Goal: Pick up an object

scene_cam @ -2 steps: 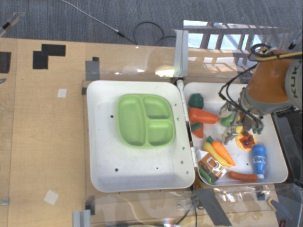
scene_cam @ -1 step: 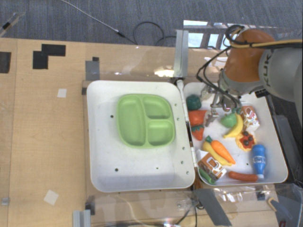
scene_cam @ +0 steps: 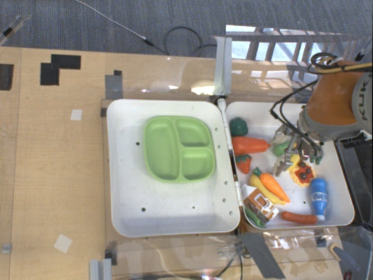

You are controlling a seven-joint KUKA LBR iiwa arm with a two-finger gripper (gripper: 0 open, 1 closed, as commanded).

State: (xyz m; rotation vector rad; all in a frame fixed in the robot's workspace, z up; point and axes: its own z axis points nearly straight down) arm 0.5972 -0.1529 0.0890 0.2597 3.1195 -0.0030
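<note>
From above, the right bin (scene_cam: 344, 217) is crowded with toy food. A dark green vegetable (scene_cam: 238, 125) sits near its top left corner, and just below it lies a long red pepper (scene_cam: 249, 145) with a strawberry (scene_cam: 243, 163) beside the dividing wall. Lower down, a carrot (scene_cam: 272, 185) lies slantwise over a yellow banana (scene_cam: 260, 184), and a brown snack packet (scene_cam: 260, 206) rests against the bin's front edge. A red sausage (scene_cam: 299, 217) lies along the bottom, with a blue bottle (scene_cam: 318, 198) just to its right, standing out near the right wall. A yellow and red pizza slice (scene_cam: 303, 172) sits right under the tool, and a small green piece (scene_cam: 281, 147) lies just left of the fingers.

The gripper (scene_cam: 295, 155) hangs low in the middle of this bin, over the pizza slice and close to the green piece. I cannot tell whether its jaws are open or closed; cables and metal parts clutter the spot, and nothing is plainly held. The arm (scene_cam: 332, 104) comes in from the right, its orange band above the wrist, black cables (scene_cam: 285, 107) looping off it.

The left bin (scene_cam: 125, 209) holds a green divided plate (scene_cam: 179, 149), well apart from the toys. Both bins rest on a pale wooden bench (scene_cam: 52, 174) bearing black markers (scene_cam: 58, 67); grey carpet (scene_cam: 145, 10) lies beyond, crossed by a thin cable.
</note>
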